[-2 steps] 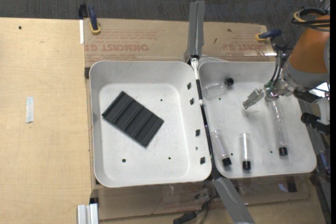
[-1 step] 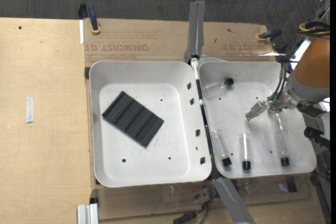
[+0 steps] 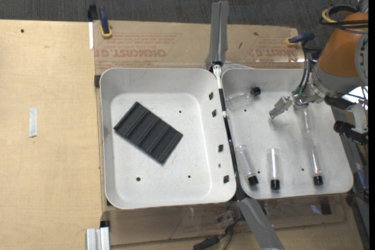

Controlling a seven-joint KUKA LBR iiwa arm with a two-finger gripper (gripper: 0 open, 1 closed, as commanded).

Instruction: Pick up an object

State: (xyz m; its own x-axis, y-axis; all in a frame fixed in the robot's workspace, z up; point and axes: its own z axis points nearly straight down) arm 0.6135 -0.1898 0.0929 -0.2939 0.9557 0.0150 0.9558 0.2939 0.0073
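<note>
My gripper (image 3: 281,107) hangs low over the upper middle of the right bin (image 3: 345,184), reaching in from the right under the arm's orange band (image 3: 343,50). Several clear tubes with black caps lie in this bin. One tube (image 3: 241,100) rests at the upper left, just left of the gripper. Two short tubes (image 3: 247,165) (image 3: 273,168) lie near the front wall. A long tube (image 3: 312,152) runs down the right side. Nothing visible sits in the gripper. A dark ribbed rectangular block (image 3: 147,132) lies tilted in the left bin (image 3: 111,184).
A raised divider (image 3: 222,120) with small black clips separates the two bins. Blue and orange clamps (image 3: 103,23) (image 3: 299,39) hold cardboard behind the bins. Black cables and fittings (image 3: 348,129) crowd the right edge beside the arm.
</note>
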